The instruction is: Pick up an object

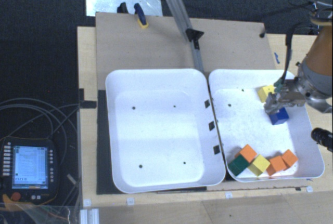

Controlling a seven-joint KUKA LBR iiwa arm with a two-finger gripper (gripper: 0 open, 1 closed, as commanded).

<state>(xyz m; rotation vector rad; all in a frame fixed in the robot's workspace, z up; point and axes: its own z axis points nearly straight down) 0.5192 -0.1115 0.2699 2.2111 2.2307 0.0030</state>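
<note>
My arm reaches in low over the right bin [307, 129], gripper [277, 106] pointing down. A blue block [279, 115] sits just beneath it, a yellow block [265, 92] beside. Whether I grip anything, I cannot tell.

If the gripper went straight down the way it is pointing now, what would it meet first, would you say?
Most likely the blue block, which lies just under the gripper in the right bin. The yellow block sits close beside it, and depth is hard to judge from this slant.

White bins [156, 80] — blue block [279, 116]
</note>
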